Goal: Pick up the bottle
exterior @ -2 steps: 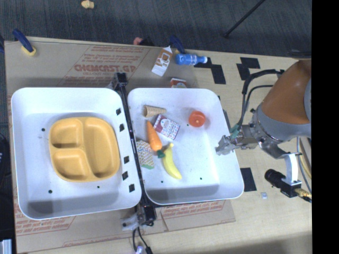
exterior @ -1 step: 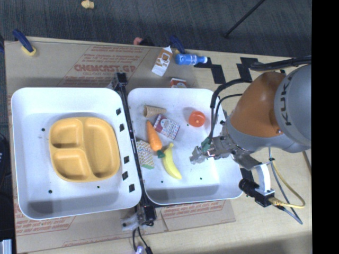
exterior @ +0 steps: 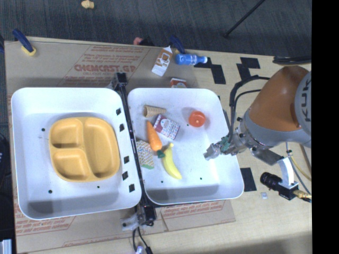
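- Camera view shows the blue bottle (exterior: 189,60) lying on its side on the bench, past the far rim of the right bin (exterior: 231,180).
- Its long axis runs left to right.
- The gripper (exterior: 213,151) hangs low over that bin's right side, so the bottle lies far and a bit left.
- I cannot tell how the jaws stand.

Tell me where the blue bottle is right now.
The blue bottle lies on the bench beyond the right bin's far edge, beside a small carton.
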`<state>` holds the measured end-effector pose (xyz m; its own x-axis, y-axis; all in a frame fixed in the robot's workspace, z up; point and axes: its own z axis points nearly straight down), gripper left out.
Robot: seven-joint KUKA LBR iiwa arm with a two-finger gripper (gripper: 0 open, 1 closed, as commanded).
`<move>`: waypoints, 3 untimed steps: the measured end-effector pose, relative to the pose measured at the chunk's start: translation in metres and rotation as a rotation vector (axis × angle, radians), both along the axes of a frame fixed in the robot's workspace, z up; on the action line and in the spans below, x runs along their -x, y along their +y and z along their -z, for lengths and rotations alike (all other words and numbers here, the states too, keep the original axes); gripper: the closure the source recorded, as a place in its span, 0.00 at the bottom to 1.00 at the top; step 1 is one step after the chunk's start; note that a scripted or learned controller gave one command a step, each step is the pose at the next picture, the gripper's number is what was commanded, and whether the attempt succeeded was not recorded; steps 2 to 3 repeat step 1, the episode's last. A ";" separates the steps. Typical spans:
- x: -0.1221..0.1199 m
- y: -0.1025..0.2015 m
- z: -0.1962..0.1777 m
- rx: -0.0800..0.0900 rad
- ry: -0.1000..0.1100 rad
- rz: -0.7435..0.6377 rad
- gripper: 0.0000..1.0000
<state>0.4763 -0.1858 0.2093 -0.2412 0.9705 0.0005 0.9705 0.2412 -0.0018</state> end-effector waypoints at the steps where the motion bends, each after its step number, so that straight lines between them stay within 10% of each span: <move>1: 0.000 0.069 -0.001 -0.002 0.002 -0.528 1.00; 3: 0.000 0.069 -0.001 -0.002 0.002 -0.528 1.00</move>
